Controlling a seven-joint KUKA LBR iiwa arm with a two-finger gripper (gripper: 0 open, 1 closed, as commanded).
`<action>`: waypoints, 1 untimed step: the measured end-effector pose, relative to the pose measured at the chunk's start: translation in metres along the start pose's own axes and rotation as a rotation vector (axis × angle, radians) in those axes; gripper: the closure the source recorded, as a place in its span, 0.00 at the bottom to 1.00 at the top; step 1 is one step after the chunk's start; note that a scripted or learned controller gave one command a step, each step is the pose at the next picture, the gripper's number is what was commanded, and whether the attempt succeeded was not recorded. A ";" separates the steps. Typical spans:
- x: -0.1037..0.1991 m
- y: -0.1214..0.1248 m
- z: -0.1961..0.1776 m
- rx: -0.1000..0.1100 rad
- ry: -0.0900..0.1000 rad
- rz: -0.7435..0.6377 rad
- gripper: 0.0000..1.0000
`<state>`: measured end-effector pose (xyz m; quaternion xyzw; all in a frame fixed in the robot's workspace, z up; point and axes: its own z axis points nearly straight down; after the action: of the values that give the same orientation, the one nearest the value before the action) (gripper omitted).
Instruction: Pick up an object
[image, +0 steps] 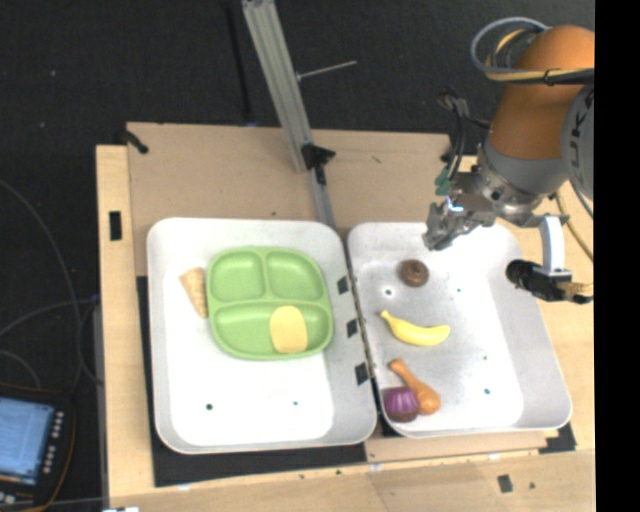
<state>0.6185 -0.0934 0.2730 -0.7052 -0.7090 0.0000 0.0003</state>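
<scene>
Pincer (437, 238) of the grey arm w/ orange band (545, 80) hangs over the far part of the right white bin (500, 380), reaching in from your right; from this overhead slant you can't tell if it is released or clenched, and you see nothing caught in it.

Just near-left of the tip, apart from it, a small round brown object (413, 271) sits on the bin floor. Nearer to you lies a yellow banana (414, 330), curved, around the bin's middle. Toward the near-left corner, an orange carrot-shaped piece (414, 386) lies touching a small purple rounded piece (401, 403).

Left white bin (250, 420) holds a green divided plastic plate (268, 303) w/ three compartments; a pale yellow rounded block (289, 328) rests in its large near compartment, toward the right. A tan wedge-shaped piece (194, 290) lies on the bin floor just beside the plate's left edge.

Both bins sit side by side on a light wooden bench (200, 170). A grey metal pole (285, 100) rises at a slant behind them.
</scene>
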 end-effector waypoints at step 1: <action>0.062 -0.002 0.010 -0.001 0.001 -0.002 1.00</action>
<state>0.6166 -0.0313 0.2632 -0.7045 -0.7097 -0.0005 0.0004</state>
